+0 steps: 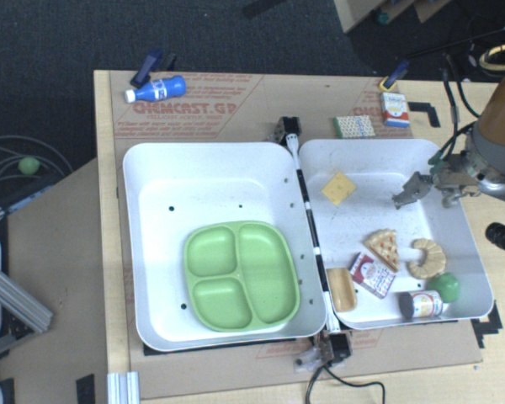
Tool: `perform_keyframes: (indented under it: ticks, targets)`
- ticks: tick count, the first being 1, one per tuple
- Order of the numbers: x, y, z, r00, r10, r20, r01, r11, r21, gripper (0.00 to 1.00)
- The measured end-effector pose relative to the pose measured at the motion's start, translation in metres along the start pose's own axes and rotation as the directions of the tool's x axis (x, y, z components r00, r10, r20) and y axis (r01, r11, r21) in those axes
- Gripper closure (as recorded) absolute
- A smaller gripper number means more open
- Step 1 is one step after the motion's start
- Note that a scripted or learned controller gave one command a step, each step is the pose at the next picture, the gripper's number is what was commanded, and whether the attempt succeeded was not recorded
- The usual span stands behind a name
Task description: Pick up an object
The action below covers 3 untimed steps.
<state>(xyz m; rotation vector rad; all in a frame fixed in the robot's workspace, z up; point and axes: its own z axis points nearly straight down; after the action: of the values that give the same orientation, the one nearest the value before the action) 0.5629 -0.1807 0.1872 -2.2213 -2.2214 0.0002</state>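
Gripper (412, 190) first: from my seat it hangs over the upper right of the right bin (366, 160), fingers spread apart with nothing between them.

By size, I read the left bin (151, 225), holding a green three-compartment plate (240, 274). In the right bin I see a yellow cracker-like square (338, 188) near the top, apart from the gripper. Lower down lie a pizza slice (383, 247), a croissant-like pastry (427, 257) beside it, a red and white packet (372, 276), a tan block (342, 289) against the divider, a small jar on its side (422, 305), and a green ball (445, 286) touching the jar.
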Motion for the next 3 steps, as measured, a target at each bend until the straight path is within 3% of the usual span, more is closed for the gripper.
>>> perform_keyframes:
  ticks: [1,2,3]
  targets:
    - [0.034,-0.026,0.103,1.0,0.0,0.0,0.0,1.0,0.0,0.0]
    - [0.034,-0.025,0.093,1.0,0.001,0.001,-0.001,1.0,-0.002,1.0]
    - [0.121,-0.034,0.002,1.0,-0.002,-0.001,0.002,1.0,-0.002,1.0]
